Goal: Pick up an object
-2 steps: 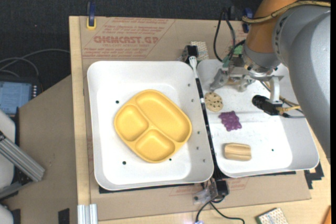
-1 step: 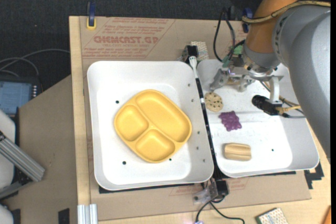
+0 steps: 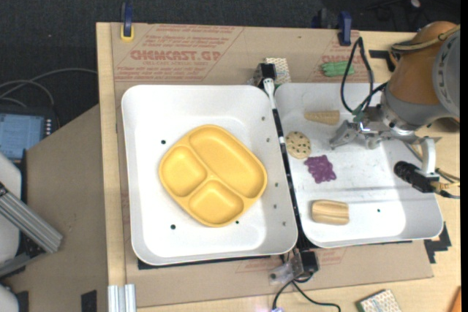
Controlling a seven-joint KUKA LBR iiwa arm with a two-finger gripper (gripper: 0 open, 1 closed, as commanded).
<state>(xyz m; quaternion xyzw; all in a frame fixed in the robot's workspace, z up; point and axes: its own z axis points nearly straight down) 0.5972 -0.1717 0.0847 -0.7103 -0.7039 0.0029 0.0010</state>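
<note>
The right bin (image 3: 409, 219) holds a round chocolate-chip cookie (image 3: 297, 144), a purple bunch of grapes (image 3: 320, 169), a tan bread roll (image 3: 330, 212) and a pale stick-shaped piece (image 3: 322, 116) near its far edge. My gripper (image 3: 357, 142) hangs over the upper middle of this bin, right of the cookie and the stick. Its metal fingers (image 3: 339, 137) are spread open with nothing between them. The grapes lie a little below and to the left of the gripper.
A yellow divided plate (image 3: 212, 174) fills the middle of the left bin (image 3: 146, 120). A green object (image 3: 336, 69) lies on the bench behind the right bin. Black cables (image 3: 351, 77) loop above the gripper, and a black clamp (image 3: 265, 74) sits between the bins.
</note>
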